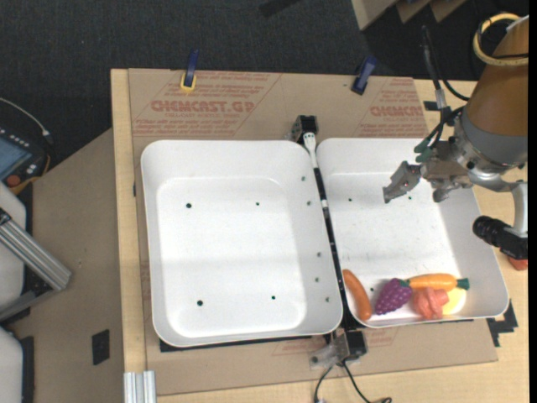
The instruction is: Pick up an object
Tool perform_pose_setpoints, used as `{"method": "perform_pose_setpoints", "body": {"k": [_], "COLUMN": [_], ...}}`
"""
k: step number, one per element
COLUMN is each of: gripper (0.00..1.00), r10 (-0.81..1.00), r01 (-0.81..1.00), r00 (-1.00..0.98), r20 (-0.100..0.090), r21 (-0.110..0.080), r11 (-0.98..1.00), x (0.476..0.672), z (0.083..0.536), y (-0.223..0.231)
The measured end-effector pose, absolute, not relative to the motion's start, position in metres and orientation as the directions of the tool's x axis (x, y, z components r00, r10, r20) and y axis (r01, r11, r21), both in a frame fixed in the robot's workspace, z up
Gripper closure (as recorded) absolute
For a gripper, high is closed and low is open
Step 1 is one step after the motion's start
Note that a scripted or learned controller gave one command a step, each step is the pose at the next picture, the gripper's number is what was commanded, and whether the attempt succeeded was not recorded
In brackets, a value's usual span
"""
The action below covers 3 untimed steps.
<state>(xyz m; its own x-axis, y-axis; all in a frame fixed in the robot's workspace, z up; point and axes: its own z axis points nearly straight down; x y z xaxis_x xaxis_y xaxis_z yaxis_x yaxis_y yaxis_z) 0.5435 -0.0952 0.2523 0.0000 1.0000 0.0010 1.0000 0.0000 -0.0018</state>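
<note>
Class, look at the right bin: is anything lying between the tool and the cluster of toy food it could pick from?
Nothing visible does. The tool is above the right bin, toward its far side. The toy food, a sausage, purple grapes, a carrot and a pink piece, lies along the near edge, with bare white floor between.

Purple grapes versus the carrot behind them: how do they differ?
The purple grapes are a knobbly, tapering bunch; the carrot is a smooth, slim orange stick with a green end. The grapes point diagonally, the carrot lies across. Both sit at the right bin's near edge, apart from the gripper.
</note>
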Motion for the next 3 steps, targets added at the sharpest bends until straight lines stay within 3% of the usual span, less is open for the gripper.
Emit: {"method": "perform_pose_setpoints", "body": {"k": [1, 2, 3], "gripper": [0.00, 0.00, 0.00], "r10": [1.000, 1.000, 1.000], "r01": [1.000, 1.000, 1.000], "r00": [0.005, -0.001, 0.006], "r20": [0.001, -0.006, 0.000], "r21": [-0.003, 0.022, -0.008], "r11": [-0.005, 0.001, -0.006], "x": [0.489, 0.480, 0.478], "z": [0.271, 0.502, 0.411], "y": [-0.138, -0.142, -0.195]}}
